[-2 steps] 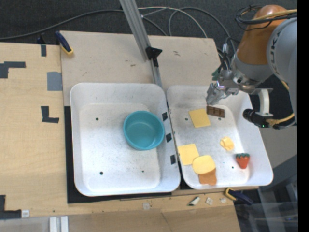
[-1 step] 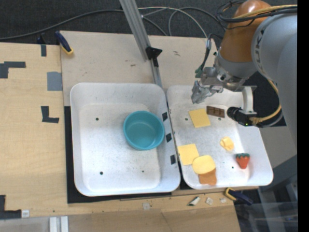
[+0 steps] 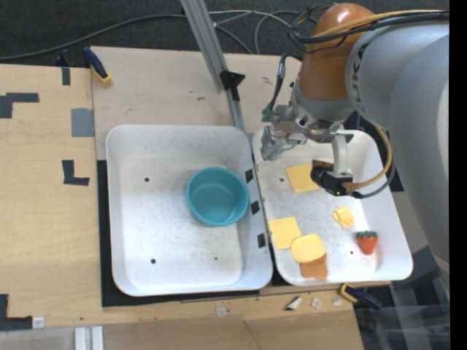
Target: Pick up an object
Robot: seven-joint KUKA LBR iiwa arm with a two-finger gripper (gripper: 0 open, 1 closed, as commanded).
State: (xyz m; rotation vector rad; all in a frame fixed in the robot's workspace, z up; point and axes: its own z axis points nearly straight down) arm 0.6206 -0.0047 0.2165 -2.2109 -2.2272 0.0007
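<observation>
Wooden bench (image 3: 44, 195) bears two white bins (image 3: 131, 195).

bins (image 3: 131, 195): matt speckled white plastic | bowl (image 3: 217, 196): smooth teal plastic | bench (image 3: 44, 210): wood

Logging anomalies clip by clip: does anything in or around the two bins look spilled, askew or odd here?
Nothing spilled or damaged. The teal bowl sits upright in the left bin; the yellow pieces, including one square, and the toy strawberry lie flat in the right bin. A few small scraps lie on the bench just outside it.
</observation>
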